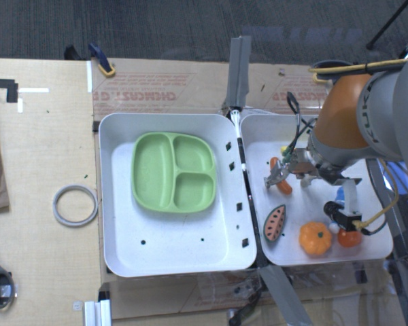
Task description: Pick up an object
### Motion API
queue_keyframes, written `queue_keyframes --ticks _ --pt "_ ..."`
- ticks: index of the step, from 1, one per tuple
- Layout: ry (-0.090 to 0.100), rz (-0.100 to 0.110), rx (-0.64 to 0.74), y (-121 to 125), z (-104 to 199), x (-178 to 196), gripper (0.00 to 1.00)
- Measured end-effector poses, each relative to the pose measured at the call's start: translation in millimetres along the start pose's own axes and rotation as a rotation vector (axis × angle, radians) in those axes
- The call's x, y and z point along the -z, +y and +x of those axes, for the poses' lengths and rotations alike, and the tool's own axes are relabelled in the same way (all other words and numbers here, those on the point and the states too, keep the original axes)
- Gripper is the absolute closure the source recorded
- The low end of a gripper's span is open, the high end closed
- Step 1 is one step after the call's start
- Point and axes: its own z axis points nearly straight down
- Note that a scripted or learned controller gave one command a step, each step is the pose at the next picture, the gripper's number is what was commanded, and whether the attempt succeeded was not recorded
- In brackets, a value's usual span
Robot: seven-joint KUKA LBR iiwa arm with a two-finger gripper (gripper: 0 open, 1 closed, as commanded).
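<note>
— Where is the end effector (280,176) sitting?

— I'm seeing it down in the right bin (258,129), near that bin's left wall, with the grey arm (367,124) reaching in from the right. I cannot tell how its jaws are standing; the tip is too small and cluttered with cables.

— Anything at the tip?

— An orange carrot-like piece (283,186) is lying right against it, but I can't confirm it is gripped.

— What else is lying in that bin?

— A watermelon slice (275,223) is resting below the end effector by the left wall. An orange pumpkin (315,239) is sitting toward the front edge, and a small red tomato (349,238) is just beside it on the right.

— And the other bin?

— The left bin (122,250) is carrying a green divided plate (175,172). A tape ring (75,204) is lying on the worktop (41,148) to its left.
</note>
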Motion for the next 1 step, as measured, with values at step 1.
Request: queue_keyframes --ticks 1 --pt "0.0 0.002 -0.004 -0.3 -0.9 8.6 1.0"
